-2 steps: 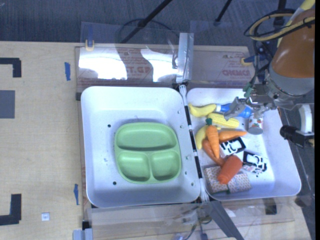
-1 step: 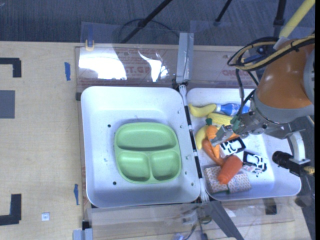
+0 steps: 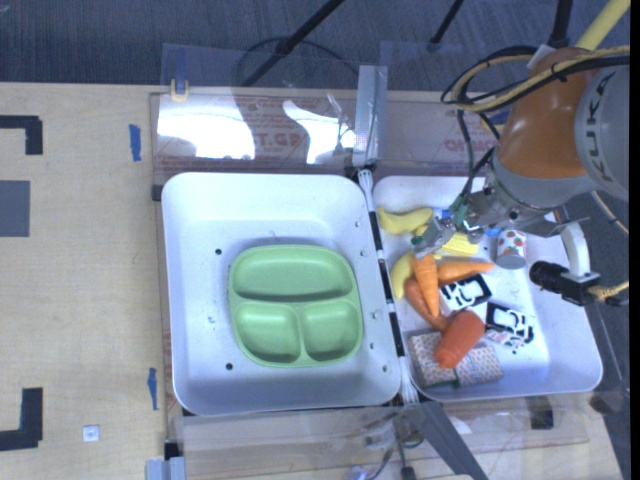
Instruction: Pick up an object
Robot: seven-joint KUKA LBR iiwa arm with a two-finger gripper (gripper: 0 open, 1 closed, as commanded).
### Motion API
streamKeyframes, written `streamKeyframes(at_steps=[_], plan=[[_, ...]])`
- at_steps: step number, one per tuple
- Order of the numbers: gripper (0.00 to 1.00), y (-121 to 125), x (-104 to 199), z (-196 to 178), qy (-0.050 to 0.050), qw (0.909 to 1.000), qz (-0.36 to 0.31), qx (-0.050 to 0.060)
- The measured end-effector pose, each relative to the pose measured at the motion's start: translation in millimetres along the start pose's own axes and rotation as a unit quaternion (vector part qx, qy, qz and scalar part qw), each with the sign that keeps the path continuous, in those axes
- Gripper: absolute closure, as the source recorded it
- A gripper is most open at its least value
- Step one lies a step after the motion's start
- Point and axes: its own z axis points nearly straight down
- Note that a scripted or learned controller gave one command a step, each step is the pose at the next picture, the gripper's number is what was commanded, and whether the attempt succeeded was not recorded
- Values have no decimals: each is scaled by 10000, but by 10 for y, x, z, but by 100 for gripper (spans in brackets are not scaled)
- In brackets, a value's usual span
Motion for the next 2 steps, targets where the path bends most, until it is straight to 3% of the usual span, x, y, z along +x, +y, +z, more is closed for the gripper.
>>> streamKeyframes(at_steps=[1, 2], plan=[[0, -34, -613, 463, 9, 9993, -370, 13], [0, 173, -493, 982, -5, 9968, -805, -9]])
